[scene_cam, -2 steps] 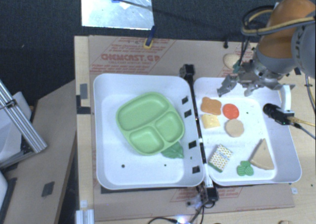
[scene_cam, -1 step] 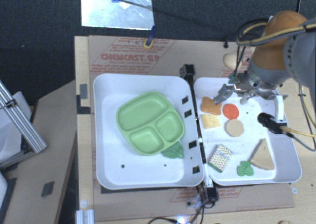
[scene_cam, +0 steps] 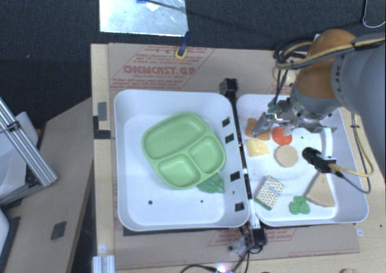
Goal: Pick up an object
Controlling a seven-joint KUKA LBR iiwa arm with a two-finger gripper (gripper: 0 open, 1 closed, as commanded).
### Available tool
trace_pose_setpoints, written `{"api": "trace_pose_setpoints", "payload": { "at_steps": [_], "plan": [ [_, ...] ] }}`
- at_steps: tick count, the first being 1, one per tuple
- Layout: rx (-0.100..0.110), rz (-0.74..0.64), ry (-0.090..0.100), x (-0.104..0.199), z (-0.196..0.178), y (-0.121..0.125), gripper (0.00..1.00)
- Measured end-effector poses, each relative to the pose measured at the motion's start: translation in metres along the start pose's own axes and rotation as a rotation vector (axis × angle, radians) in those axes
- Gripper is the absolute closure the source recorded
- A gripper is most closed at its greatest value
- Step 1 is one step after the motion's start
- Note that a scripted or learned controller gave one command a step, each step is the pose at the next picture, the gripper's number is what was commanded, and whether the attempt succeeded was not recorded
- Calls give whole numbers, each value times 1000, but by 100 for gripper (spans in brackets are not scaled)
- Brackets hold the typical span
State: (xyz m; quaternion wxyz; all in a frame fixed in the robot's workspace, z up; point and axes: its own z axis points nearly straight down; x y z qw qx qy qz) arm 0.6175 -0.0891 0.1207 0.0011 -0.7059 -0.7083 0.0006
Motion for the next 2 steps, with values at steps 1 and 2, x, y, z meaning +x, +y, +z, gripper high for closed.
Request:
{"api": "trace_pose_setpoints", "payload": {
  "at_steps": [1, 2],
  "plan": [
    [-14, 4, -2, 0, 34, 4, 0],
    [-15, 3, -4, -1, 22, 4, 100]
  ]
}}
